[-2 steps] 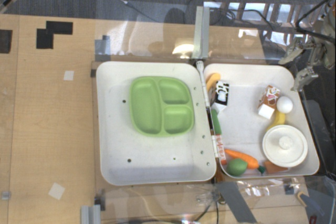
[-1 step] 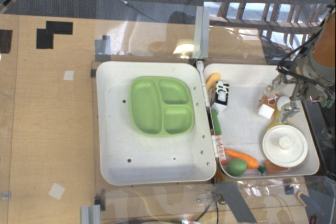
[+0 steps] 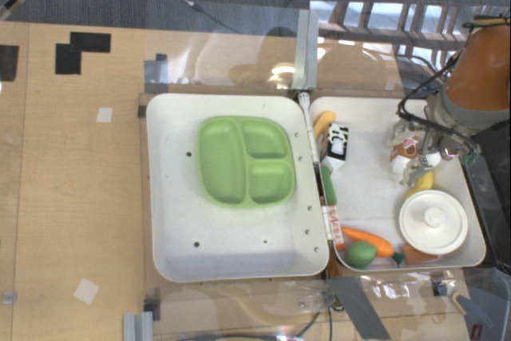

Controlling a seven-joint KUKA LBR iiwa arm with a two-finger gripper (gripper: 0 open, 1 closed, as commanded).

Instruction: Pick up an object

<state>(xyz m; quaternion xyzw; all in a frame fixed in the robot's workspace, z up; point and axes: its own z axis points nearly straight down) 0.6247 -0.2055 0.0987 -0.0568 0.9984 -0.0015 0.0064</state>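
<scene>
My gripper hangs low over the right side of the right bin, under the grey arm with its orange band. Just below it lies a small yellow object, touching the rim of a round white bowl. A small red and white piece shows at the gripper, and I cannot make out whether it is held. Along the bin's left wall lie a yellow banana-like piece, a black and white object and a green stick. At the front edge rest an orange carrot and a green round fruit.
The left bin holds a green divided plate at its middle. A divider wall runs between the two bins. Cables and a metal frame stand behind the right bin. Bare bin floor lies between the left-wall objects and the gripper.
</scene>
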